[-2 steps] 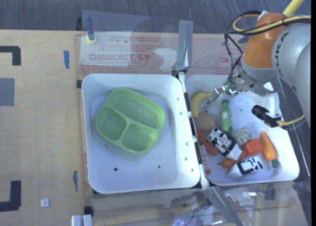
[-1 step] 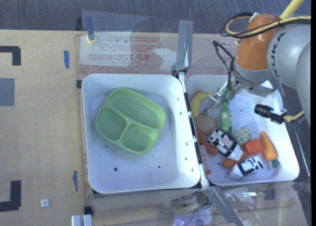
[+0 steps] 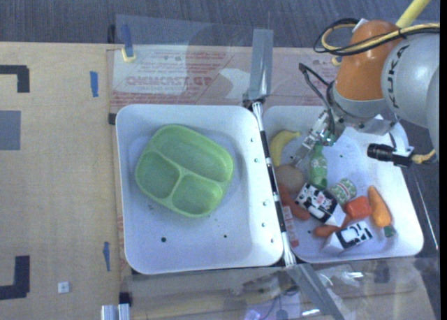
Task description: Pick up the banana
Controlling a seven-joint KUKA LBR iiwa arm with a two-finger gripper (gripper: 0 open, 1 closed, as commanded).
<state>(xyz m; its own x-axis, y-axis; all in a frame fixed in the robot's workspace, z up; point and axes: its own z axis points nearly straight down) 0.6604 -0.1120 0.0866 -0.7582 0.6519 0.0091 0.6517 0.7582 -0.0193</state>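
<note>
Gripper (image 3: 312, 138) beside banana (image 3: 282, 145) in right bin (image 3: 405, 238), grasp state indiscernible; judge: centre over its curve before closing.

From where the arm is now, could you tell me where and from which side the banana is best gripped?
Probably at the banana's yellow middle, coming straight down from above. It lies flat in the right bin, curved against the divider wall, so the pincer should close across its narrow width. The brown potato crowds its near end, so stay toward the far half.

banana (image 3: 281, 145) | yellow, curved | lying in right bin's upper-left corner, beside divider
</note>
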